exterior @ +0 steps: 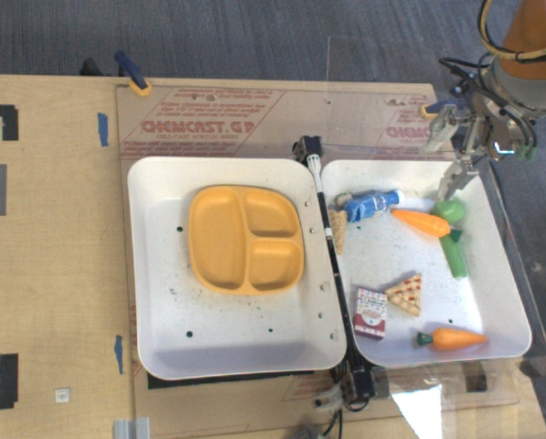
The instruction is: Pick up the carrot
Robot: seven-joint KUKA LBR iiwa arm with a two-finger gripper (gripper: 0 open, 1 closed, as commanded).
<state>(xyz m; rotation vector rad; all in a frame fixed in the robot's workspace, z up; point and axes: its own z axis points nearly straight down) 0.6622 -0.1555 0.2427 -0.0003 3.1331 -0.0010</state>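
Two toy carrots lie in the right bin (501, 273). One carrot (421, 222) rests near the far side with its leafy green top (451, 211) pointing right. The other carrot (453, 339) lies by the near right corner, green end to the left. My gripper (457, 165) hangs over the bin's far right corner, just above and right of the far carrot's green top, and nothing shows in its grasp.
The right bin also holds a blue bottle (371, 204), a green vegetable (455, 254), a pizza slice (405, 294) and a small red-and-white carton (371, 312). A yellow divided plate (247, 239) lies in the left bin (154, 273).
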